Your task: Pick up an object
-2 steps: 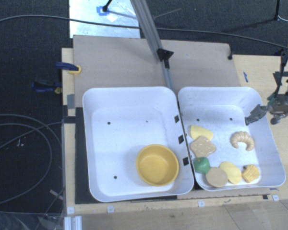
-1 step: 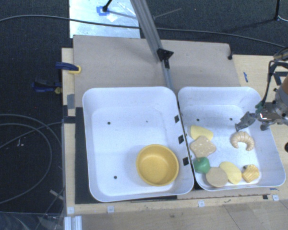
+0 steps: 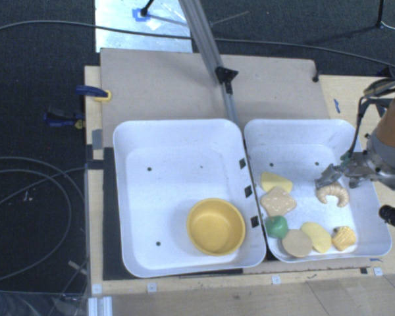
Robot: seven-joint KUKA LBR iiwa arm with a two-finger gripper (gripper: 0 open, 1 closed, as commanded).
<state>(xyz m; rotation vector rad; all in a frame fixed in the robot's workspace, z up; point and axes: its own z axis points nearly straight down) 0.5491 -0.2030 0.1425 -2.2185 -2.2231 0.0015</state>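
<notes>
Tan, ridged and curved like a small horn, a toy croissant lies in the right-hand bin on a lab bench, just beside the right wall, with the gripper of a grey KUKA arm poised directly above its upper edge. The metal fingers look spread a little and hold nothing; at this slant, whether the tips touch the pastry or hang just clear of it cannot be told.

The croissant reads as the likeliest target. It looks like moulded plastic play food: light, hollow, fairly stiff, and smooth enough to slip if pinched on its rounded ends. The safest hold, to my eye, is across the thick middle of the arc, fingers closing on the two long flanks so the curve cannot roll out (the nearby bin wall leaves little room on that side, which could foul one finger).

Further along the same bin lie the other play foods: a pale yellow wedge, a tan cookie-like piece, a green round piece, a beige disc, a yellow oval and a small corn-like piece, all well apart from the croissant. The left-hand bin holds a yellow bowl near its front right corner. A grey pole slants across the bench behind the bins.
</notes>
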